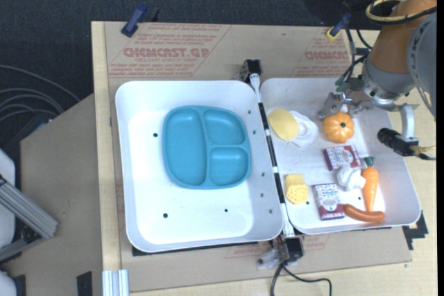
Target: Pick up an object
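Observation:
My gripper [340,106] hovers at the back of the right bin [409,180], just behind a small orange pumpkin [338,129]. Its fingers stand open with nothing between them. To the pumpkin's left lie a pale yellow lemon [282,123] and a white crumpled piece [304,128]. Nearer the front are a red and white packet [340,157], a carrot [371,187], a yellow corn piece [296,188], a second red packet [326,201] and a red sausage [363,215].
The left bin [139,170] holds a blue divided plate [206,147]. A white lump [349,179] lies beside the carrot. The arm [399,45] comes in over the right bin's back right corner. Both bins rest on a cardboard-covered bench [173,48].

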{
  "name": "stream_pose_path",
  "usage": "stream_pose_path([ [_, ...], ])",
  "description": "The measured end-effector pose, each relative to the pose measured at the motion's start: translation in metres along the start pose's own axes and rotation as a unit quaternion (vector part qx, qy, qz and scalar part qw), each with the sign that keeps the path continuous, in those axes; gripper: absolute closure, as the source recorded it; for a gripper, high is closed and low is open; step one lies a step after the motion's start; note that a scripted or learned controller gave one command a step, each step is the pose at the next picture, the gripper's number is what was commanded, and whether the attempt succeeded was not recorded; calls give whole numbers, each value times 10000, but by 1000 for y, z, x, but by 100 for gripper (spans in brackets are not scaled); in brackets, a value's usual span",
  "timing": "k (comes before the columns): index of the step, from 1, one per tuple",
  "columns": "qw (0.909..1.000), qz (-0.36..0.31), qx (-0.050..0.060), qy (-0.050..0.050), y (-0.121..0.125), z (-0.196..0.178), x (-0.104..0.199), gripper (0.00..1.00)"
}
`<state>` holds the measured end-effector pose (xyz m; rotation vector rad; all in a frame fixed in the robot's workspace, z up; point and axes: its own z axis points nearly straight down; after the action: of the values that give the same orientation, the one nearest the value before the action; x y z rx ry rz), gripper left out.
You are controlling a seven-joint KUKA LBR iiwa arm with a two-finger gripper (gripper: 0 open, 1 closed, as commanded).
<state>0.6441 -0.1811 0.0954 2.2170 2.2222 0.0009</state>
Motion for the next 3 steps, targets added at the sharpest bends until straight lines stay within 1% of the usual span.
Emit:
stream_pose_path([
  [1, 10000, 4, 8, 10, -53, -114, 55, 100],
  [2, 10000, 7, 4, 9, -28, -139, 108, 100],
  [3, 10000, 5, 27, 14, -109, -178, 150, 100],
])
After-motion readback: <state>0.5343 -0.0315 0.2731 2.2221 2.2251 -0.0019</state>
